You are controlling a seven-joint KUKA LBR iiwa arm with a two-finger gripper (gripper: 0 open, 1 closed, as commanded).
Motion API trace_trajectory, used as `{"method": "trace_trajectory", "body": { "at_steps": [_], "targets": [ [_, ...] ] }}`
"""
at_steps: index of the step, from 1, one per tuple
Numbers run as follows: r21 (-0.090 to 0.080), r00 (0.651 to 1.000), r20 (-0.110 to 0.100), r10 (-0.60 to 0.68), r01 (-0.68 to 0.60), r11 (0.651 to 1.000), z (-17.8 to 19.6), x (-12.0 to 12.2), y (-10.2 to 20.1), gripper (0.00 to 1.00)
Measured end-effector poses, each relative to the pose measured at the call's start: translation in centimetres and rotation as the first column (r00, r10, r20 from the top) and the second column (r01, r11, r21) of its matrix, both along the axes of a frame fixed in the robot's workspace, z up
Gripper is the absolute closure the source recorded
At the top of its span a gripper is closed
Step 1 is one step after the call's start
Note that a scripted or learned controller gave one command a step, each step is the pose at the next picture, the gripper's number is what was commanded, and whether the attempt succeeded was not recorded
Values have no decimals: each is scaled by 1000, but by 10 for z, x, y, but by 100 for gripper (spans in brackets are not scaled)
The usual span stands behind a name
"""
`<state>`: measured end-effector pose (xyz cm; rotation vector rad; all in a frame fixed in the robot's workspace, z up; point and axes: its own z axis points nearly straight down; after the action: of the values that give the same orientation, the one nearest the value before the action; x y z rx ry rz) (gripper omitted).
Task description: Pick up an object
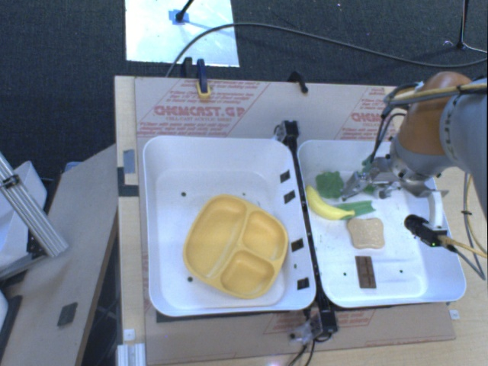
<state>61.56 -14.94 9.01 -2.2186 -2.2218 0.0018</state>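
Overhead, slanted view of the bench.
Bench: carries two shallow white bins side by side, their inner walls meeting along a black clipped seam.
Left bin: holds a yellow divided tray lying flat, nearer the front edge than the back.
Right bin: holds five items.
Banana: along the bin's left edge, just beside the seam.
Green leafy piece: just behind the banana, toward the back left corner.
Green pod: touching the banana's right end.
Bread slice: mid-bin, just in front of the pod.
Brown bar: near the front edge.
Gripper: low over the back of the right bin, between the leafy piece and the pod; finger state cannot be told.
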Motion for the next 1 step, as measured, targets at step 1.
{"method": "trace_trajectory", "body": {
  "at_steps": [1],
  "targets": [
    [-1,1000,7,0,0,1000,14,2,0,100]
  ]
}}
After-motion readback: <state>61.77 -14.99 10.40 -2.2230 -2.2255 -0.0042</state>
